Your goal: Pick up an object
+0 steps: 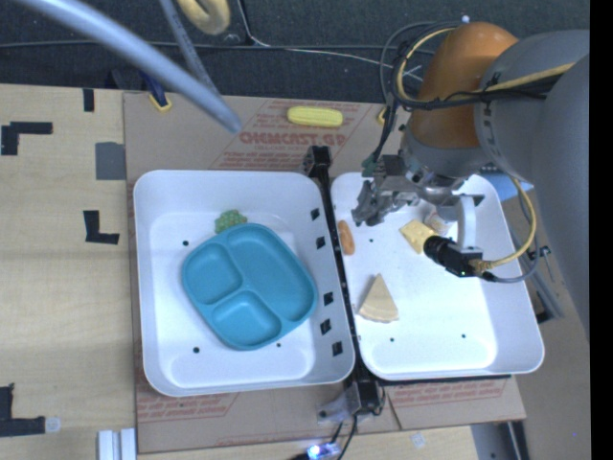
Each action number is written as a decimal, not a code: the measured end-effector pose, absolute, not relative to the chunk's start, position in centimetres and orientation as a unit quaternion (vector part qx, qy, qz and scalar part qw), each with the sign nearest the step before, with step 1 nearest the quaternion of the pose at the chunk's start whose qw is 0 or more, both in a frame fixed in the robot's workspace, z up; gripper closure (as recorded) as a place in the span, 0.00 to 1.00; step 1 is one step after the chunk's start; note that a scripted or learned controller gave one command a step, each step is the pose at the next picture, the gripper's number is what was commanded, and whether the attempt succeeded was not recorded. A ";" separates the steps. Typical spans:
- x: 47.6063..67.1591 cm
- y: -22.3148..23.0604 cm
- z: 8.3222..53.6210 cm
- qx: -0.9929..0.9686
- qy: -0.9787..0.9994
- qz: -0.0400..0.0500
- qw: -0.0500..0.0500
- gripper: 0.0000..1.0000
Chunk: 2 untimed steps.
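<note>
The dark end effector [369, 207], grip state unclear, hangs above the right white bin [498, 348], near a small orange piece [346, 238] lying lengthwise along the divider, and a pale yellow wedge [378, 301].

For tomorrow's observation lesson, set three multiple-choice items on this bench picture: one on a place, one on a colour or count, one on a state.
1. Where does the blue tray lie?
A. left bin
B. right bin
C. on the cardboard behind the bins

2. How many compartments does the blue tray have?
A. two
B. three
C. five

3. How does the yellow wedge in the right bin stand to the pincer?
A. clamped in it
B. lying apart from it on the bin floor
C. hanging from its cable

Answers:
1 A: it rests on the floor of the left bin.
2 B: three hollows show in it.
3 B: the wedge lies nearer the camera, clear of the pincer.
</note>
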<state>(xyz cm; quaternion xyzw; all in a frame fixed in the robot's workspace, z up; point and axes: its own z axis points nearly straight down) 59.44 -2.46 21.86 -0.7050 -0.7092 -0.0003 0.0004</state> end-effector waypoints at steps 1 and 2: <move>59.9 3.0 20.9 -0.705 -0.709 0.000 0.001 1.00; 60.3 7.8 22.1 -0.705 -0.709 0.000 0.001 1.00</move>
